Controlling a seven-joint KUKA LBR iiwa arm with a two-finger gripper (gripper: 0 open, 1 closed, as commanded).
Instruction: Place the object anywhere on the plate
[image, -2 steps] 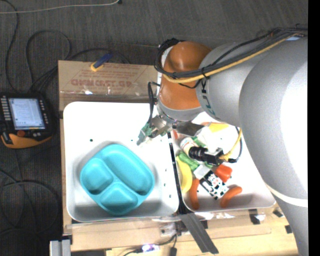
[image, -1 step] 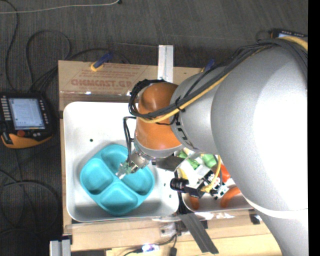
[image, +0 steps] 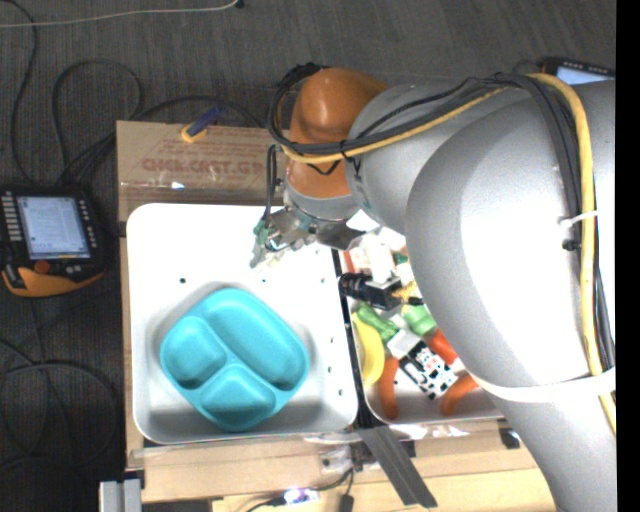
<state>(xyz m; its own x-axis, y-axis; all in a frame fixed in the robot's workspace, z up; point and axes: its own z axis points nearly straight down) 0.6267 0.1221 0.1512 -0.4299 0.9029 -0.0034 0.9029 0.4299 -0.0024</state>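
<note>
**One gripper over the left bin, plate below it**

One gripper (image: 268, 240) hangs over the upper part of the left bin (image: 150, 300), near the divider between the two bins. A small green-tinted shape sits at its tip, but whether that is a held object or part of the gripper cannot be told; whether it is spread or clenched cannot be told either. The orange band (image: 325, 110) sits directly above the wrist, and the grey arm (image: 500, 220) runs off to the right, covering much of the right bin (image: 375, 400).

Below and left of the gripper, well apart from it, a turquoise plate (image: 235, 355) with three compartments lies on the floor of the left bin, toward its lower half. Nothing rests in its compartments.

Just right of the gripper, across the divider, the right bin holds a crowded pile: a green piece (image: 385, 322), a yellow banana-like shape (image: 370, 360), orange pieces (image: 460, 390), and a white block with black dots (image: 428, 372). Individual items overlap and are hard to separate.

Outward from the bins, a cardboard sheet (image: 190, 165) lies above the left bin. A teach pendant (image: 50, 235) with a lit screen rests on the dark floor at far left, with cables around it.
</note>
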